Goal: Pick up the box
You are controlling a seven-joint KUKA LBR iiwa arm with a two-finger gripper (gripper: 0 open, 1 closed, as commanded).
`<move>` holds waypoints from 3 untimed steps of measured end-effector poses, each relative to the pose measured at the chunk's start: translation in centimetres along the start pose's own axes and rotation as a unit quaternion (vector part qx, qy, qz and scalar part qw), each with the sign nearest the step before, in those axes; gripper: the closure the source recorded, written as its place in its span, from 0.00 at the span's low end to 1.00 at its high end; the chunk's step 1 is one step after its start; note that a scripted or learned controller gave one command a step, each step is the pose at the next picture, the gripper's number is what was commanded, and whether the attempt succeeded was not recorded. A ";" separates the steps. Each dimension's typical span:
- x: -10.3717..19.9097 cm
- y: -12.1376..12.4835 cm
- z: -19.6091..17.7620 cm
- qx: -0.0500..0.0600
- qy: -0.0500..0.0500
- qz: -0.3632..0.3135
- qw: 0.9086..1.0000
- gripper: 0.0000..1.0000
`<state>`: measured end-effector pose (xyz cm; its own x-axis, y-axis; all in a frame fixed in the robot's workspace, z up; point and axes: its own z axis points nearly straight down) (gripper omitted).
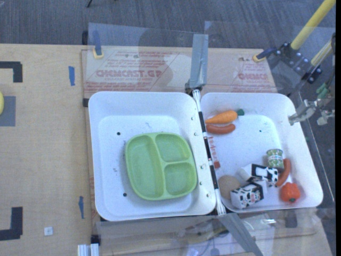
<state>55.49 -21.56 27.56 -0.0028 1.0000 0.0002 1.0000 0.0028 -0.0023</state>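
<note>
Two black-and-white cow-patterned boxes lie in the right bin (298, 143), near its front. The larger box (246, 195) rests against the front wall, tilted. The smaller box (265, 173) sits just behind it and to the right. Other items crowd close around both boxes.
The right bin also holds an orange carrot (221, 116) and a red sausage (220, 128) at the back left, a small jar (275, 157), a red pepper (290, 192) and a tan round item (229, 184). In the left bin (106, 111) lies a green divided plate (161, 165).
</note>
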 end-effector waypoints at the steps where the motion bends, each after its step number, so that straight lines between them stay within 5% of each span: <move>1: -0.8 -2.5 -6.2 -0.002 -0.001 -0.021 1.000 0.00; 2: -0.7 -2.3 2.9 0.001 0.001 -0.049 0.999 0.00; 3: -0.7 -2.2 2.8 0.000 0.000 -0.048 0.999 0.00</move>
<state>53.25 -22.30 24.80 -0.0996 0.9950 0.0007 0.9950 0.0996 -0.0027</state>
